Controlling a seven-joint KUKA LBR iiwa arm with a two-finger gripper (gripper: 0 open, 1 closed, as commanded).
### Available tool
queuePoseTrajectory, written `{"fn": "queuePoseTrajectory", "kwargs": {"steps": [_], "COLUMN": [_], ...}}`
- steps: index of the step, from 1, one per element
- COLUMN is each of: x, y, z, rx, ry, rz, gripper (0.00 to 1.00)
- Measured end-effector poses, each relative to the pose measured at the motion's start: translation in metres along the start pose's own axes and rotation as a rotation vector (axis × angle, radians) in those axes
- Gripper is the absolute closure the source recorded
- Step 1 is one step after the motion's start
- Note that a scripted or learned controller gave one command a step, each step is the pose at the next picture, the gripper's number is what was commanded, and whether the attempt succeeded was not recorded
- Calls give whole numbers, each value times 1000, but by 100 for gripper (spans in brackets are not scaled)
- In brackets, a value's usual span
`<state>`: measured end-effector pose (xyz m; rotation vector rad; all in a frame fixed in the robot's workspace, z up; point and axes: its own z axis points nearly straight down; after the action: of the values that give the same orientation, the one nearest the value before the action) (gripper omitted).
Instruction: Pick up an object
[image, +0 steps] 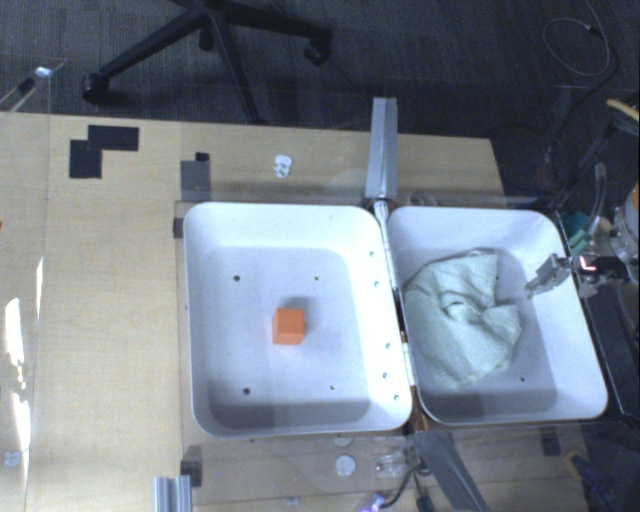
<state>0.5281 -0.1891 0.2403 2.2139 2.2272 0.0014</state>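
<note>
Orange cube (289, 326), edges slightly askew

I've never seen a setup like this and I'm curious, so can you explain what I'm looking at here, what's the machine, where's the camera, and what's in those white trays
This is a single picture from a camera fixed above a wooden bench, looking down at a slant. Two shallow white bins sit side by side. The left bin has a small orange cube lying near its middle. The right bin holds a crumpled pale cloth. The machine is a robot arm reaching in from the right; what you can see of it is its gripper, at the right bin's right edge, just beside the cloth. Its job is to pick something up. Whether its jaws are open or closed is too small to tell, and nothing is visibly held. The dark shapes at the top are chair legs on the floor.
</note>
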Motion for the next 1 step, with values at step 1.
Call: {"fn": "queuePoseTrajectory", "kwargs": {"steps": [1], "x": [8], "y": [-7], "z": [149], "rx": [-12], "ry": [-1], "rz": [222], "gripper": [0]}}
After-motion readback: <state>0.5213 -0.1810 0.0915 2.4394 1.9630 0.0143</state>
